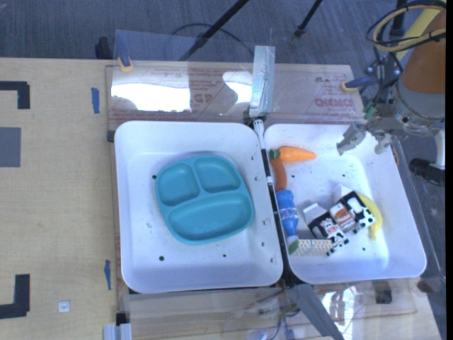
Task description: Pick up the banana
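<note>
Starting at the frame's lower edge: two white bins sit side by side, left bin point(134, 190) and right bin point(403, 253), on a pale wood bench point(49, 211). Lower right of the frame, inside the right bin, a cluster of items: a yellow banana point(374, 212) curves along the right side of a black-and-white-and-orange packet point(341, 222), touching it, partly covered by it. Just left, a blue bottle point(287, 214) lies lengthwise against the wall btwn the bins, w/ a small speckled strip point(310, 245) near its lower end. Centre-left: a teal three-compartment tray point(204, 197) lies flat in the left bin. Higher up in the right bin, an orange carrot point(295, 155) w/ green tip lies near the divider, well apart from the banana. Upper right of the frame: gripper point(365, 140) hangs over the right bin's far corner, fingers parted, nothing btwn them; approx. well clear of the banana. Grey arm w/ orange band point(423, 69) above it.
</note>
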`<move>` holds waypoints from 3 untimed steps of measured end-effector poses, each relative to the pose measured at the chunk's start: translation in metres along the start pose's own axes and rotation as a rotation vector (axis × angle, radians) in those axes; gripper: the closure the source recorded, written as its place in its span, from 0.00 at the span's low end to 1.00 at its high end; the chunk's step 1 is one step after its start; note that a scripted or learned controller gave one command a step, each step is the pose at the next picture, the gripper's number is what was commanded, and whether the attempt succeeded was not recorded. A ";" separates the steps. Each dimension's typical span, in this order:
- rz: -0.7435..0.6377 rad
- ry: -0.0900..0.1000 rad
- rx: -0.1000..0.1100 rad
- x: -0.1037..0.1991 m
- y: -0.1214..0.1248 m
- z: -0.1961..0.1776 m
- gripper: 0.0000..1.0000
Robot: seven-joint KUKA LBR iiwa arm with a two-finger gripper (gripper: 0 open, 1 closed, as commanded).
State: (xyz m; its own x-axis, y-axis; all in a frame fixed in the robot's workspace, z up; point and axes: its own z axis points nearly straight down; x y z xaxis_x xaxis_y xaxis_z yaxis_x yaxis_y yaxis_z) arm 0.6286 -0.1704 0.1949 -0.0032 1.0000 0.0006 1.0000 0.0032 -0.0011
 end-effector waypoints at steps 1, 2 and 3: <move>0.102 0.001 0.002 0.021 -0.010 -0.013 0.00; 0.440 0.000 -0.001 -0.003 -0.015 0.105 0.00; 0.907 0.000 0.002 -0.019 -0.041 0.109 0.00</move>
State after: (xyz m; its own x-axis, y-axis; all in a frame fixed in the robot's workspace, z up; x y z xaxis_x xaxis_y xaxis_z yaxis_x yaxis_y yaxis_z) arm 0.5872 -0.1892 0.0857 0.7859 0.6183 -0.0011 0.6183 -0.7859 -0.0034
